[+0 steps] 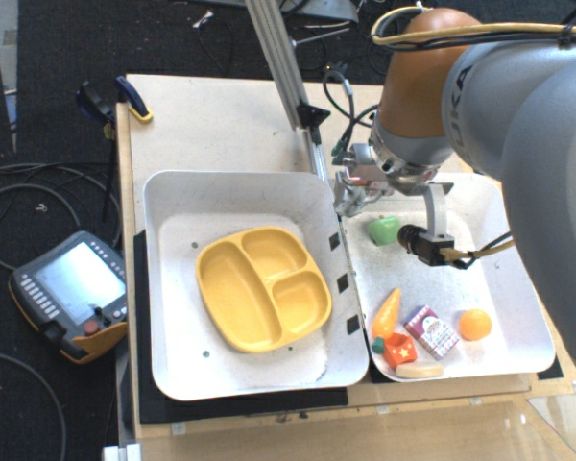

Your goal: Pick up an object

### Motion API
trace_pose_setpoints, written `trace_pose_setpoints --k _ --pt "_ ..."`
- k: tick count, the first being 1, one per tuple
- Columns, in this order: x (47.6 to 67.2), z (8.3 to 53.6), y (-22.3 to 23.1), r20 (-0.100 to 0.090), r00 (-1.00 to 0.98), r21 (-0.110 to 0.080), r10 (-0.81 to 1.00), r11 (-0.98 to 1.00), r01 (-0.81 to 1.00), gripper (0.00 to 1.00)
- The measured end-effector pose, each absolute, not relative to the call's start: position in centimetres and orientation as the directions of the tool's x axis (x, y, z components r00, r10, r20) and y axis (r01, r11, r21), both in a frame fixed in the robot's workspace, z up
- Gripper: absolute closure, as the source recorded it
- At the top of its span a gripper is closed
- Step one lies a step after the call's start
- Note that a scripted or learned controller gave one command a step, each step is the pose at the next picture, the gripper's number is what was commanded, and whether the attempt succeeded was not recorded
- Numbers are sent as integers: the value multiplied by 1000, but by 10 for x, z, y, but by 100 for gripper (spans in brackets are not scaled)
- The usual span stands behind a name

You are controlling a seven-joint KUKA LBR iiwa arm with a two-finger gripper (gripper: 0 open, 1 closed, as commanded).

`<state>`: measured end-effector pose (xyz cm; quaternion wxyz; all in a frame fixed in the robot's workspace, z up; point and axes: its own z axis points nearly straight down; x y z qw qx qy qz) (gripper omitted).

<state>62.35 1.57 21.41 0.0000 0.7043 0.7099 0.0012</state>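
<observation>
My gripper (353, 198) hangs over the back left corner of the right bin (518, 286), close to the wall between the two bins. Just right of and below it lies a green object (385, 230) on the bin floor, apart from the gripper. Nearer the front of that bin are a carrot (387, 311), a red pepper-like toy (399, 351), a small pink and white carton (431, 332) and an orange ball (474, 325). A pale beige piece (418, 372) lies along the front wall. I see nothing held in the gripper.
The left bin (173, 257) holds a yellow divided plate (263, 286). A black cable and sensor block (432, 246) hang beside the wrist over the right bin. A metal pole (283, 65) slants up from the bins' back. A teach pendant (67, 291) lies on the floor at left.
</observation>
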Motion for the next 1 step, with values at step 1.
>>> trace_pose_setpoints --k 1 --pt "627 226 79 3 -9 3 1000 9 1000 100"
